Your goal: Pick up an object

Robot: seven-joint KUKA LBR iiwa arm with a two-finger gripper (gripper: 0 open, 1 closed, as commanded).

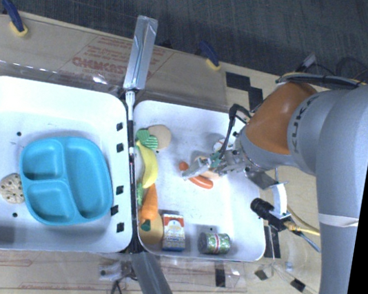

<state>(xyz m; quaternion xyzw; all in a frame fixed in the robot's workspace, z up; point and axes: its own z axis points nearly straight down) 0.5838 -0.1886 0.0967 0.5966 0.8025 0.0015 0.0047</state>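
Note:
My gripper (206,162) hangs low in the middle of the right bin (256,130), at the end of the grey arm with the orange band. Directly below it in the view lies a small orange-red sausage-like piece (200,180), with a small red bit (184,166) to its left; whether the gripper touches them I cannot tell. Along the bin's left wall lie a yellow banana (148,163), a beige roll (159,135) and an orange carrot (149,207). At the front wall stand a small red-and-white box (172,232) and a green can (215,241) on its side.
The left bin (11,96) holds a blue divided plate (63,178) and a round cookie (12,187) by its left edge. A metal divider clamp (140,52) sits between the bins at the back. Cables and a black connector (264,209) hang off the arm at the right bin's edge.

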